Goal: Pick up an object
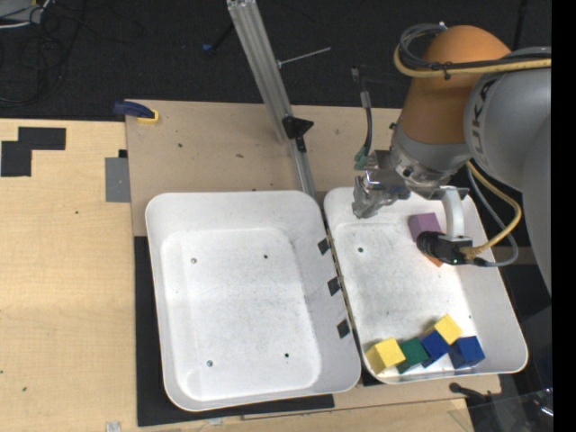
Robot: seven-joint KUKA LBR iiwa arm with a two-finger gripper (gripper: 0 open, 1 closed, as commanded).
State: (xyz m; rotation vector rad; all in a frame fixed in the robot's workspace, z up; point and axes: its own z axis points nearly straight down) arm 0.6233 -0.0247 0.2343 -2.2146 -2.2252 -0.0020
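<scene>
Blocks, five in my count, sit bunched in the near right corner of the right bin [387, 277]. A yellow block [389, 354] is at the left end, a green block [414, 353] is touching it, and a blue block [435, 345] comes next. A second yellow block [447, 328] lies just behind them, and a second blue block [466, 351] lies at the right end against the rim. Left bin [234, 304], white and shallow, lies alongside, joined to the right one by three small black clips [333, 286] down the seam. Purple block [424, 224] lies apart from the others, farther back in the right bin near its right wall and well clear of the near cluster. Gripper [364, 203] hangs over the far left corner of the right bin, to the left of the purple block and not touching it. From here I cannot tell how far the claw is open, and I see no block in its hold. The grey arm [504, 115] with its orange band reaches in from the right. Aluminium rail [265, 70] rises at a slant from the bench [207, 151] behind the bins. A small blue and yellow item [135, 111] lies at the bench's far left corner.
</scene>
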